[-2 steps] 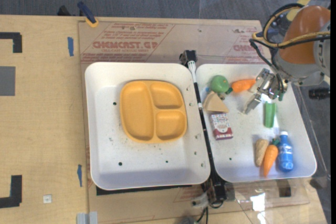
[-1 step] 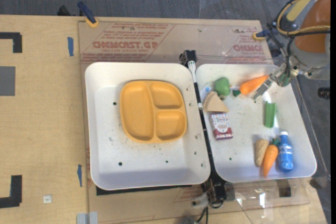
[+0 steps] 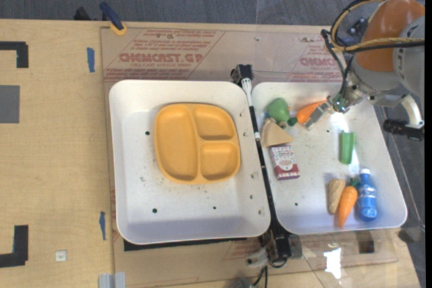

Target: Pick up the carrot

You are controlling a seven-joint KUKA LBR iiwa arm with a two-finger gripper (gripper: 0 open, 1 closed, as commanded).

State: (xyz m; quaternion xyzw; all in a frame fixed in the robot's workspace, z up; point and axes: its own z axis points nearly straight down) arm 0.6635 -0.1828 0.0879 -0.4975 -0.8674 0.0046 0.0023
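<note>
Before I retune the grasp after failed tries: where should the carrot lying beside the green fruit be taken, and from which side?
Probably its middle, from straight above, closing across its narrow width. The carrot lies flat and slanted in the right bin, with the green fruit crowding its lower end and the gripper at its upper end.

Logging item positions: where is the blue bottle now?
The blue bottle lies in the right bin, near its front right corner, just right of a carrot.

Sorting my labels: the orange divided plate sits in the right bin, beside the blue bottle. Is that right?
Not quite. The camera view shows the orange divided plate in the left bin. The blue bottle lies in the right bin.
</note>
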